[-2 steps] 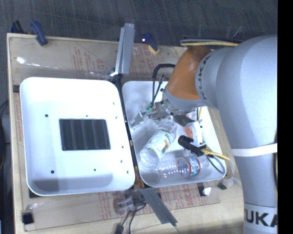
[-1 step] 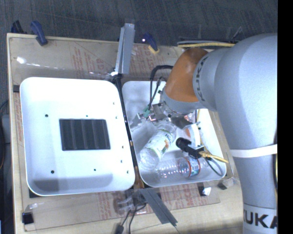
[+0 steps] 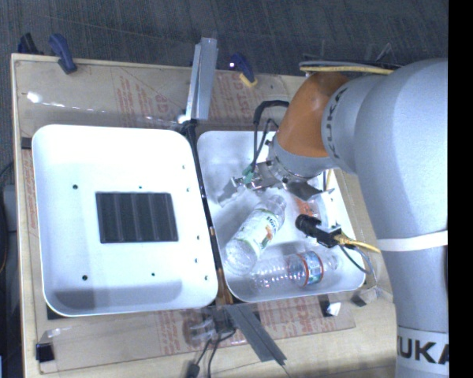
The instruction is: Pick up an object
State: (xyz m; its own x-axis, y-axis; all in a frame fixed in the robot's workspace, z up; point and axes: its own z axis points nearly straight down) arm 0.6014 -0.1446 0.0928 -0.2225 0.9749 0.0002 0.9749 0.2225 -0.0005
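Observation:
My gripper (image 3: 244,183) hangs low in the right bin (image 3: 213,152), near its upper middle, under the orange band of the arm (image 3: 311,124). Just below it lies a clear plastic bottle with a green and white label (image 3: 256,233), tilted toward the lower left. A second clear bottle with a blue and red label (image 3: 297,270) lies along the bin's front wall. A small orange and white item (image 3: 307,208) lies to the right of the gripper, partly hidden by the arm. I see nothing held in the gripper.
The left bin (image 3: 63,164) holds a dark ribbed rectangle (image 3: 136,216) at its middle. A metal divider post (image 3: 202,73) rises between the bins at the back. Blue clamps (image 3: 61,52) grip the board's far edge. The arm's grey body (image 3: 402,211) covers the right bin's right side.

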